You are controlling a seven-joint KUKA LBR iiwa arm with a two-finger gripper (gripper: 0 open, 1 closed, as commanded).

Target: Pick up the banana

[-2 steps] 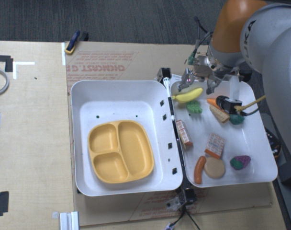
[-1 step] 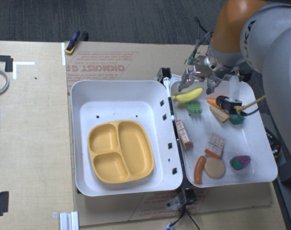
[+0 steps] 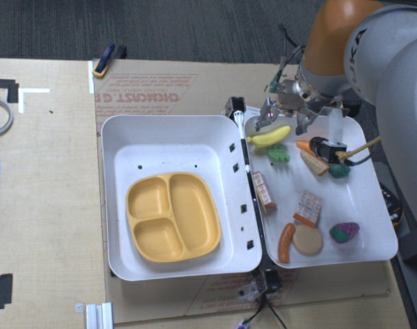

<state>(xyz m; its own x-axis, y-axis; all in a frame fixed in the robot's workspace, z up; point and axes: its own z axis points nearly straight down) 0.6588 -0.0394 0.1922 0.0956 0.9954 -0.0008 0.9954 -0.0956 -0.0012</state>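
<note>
The yellow banana [image 3: 270, 136] lies in the far left corner of the right bin [image 3: 373, 245], close to the bin's wall. My gripper [image 3: 285, 120] hangs just over it, its two fingers spread apart, one by the banana's left end and one past its right end. Nothing sits between the fingers; the banana rests on the bin floor, slightly nearer the camera than the fingertips. The gripper is open.
Near the banana lie a green toy [image 3: 279, 154], an orange piece [image 3: 303, 144] and a tan block [image 3: 315, 163]. Farther forward are a small box [image 3: 263, 190], a carton [image 3: 308, 208], a sausage [image 3: 285, 242], a round biscuit [image 3: 308, 240] and grapes [image 3: 344, 232]. The left bin [image 3: 119, 252] holds a yellow divided plate [image 3: 172, 216].
</note>
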